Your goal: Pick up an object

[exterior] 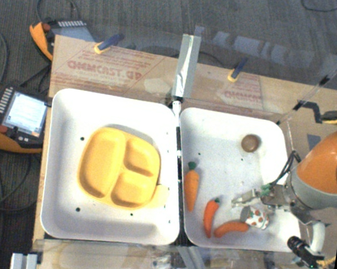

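The gripper (247,201) sits low in the right bin (232,131), near its right wall, w/ the arm coming in from the right. The nearest things are a small red-and-white spotted toy (258,218) just below-right of the tips and an orange carrot-like piece (231,229) lying roughly left-right w/ a slight tilt, just below; two more carrots (191,189) (209,216) lie further left, long axes near vertical. Jaws look partly open & empty, nothing visibly between them, though metal clutter makes that a judgement.
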`<action>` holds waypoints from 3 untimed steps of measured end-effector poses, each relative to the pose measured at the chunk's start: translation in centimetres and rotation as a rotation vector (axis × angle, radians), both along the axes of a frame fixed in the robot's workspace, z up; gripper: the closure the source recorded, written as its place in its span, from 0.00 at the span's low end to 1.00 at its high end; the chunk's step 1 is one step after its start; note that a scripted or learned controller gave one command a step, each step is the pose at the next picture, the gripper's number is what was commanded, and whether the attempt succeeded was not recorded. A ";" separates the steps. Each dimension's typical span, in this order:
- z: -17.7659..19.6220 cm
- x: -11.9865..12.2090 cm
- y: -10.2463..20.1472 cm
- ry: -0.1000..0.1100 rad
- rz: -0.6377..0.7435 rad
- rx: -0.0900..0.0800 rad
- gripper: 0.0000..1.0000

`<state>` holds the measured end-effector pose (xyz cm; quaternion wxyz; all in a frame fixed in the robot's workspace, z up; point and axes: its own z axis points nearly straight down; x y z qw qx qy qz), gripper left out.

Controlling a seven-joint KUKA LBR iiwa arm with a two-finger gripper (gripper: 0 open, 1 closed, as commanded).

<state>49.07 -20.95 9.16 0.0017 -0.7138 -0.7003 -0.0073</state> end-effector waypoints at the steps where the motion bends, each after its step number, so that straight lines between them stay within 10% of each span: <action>1: -0.1 -0.1 0.4 -0.005 0.002 -0.010 0.00; 2: 0.8 0.0 0.1 -0.009 0.001 -0.018 1.00; 3: 0.8 0.0 0.1 -0.008 0.001 -0.018 0.00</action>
